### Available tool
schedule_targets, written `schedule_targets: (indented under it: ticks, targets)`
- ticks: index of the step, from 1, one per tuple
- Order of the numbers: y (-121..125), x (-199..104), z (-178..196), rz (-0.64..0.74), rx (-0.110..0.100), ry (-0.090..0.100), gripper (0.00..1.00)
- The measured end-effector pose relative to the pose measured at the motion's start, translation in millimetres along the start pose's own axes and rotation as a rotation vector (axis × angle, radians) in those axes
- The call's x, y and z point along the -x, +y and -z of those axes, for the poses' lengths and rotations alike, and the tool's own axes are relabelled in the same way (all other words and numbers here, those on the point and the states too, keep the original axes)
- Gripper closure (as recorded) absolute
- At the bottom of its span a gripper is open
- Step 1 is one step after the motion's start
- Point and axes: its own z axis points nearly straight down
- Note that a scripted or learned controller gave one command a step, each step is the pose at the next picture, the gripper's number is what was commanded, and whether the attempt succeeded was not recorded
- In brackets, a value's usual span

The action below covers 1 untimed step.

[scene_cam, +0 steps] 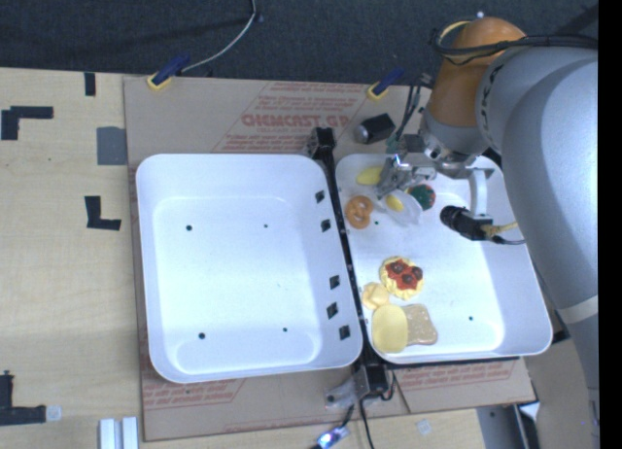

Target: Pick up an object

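Camera view, fixed above the bench: the gripper [400, 177] was lowered into the far end of the right bin [505, 335], amid a yellow piece [368, 177], a green item [422, 193] and a pretzel-like ring [359, 210]. No object appeared lifted, so the pick remained undone. Whether the tool was released or clenched could not be told.

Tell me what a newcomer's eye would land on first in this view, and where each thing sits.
The big grey arm with its orange band fills the right side, its gripper low over the far end of the right bin. Under it lies a cluster of small toy foods, with a pretzel beside them. Nearer the front of that bin sit a pizza slice and a toast piece.
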Motion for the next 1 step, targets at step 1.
schedule_targets:
  ticks: [1]
  targets:
    - [-1.2, -56.4, 70.4, 0.002, 0.008, 0.004, 1.00]
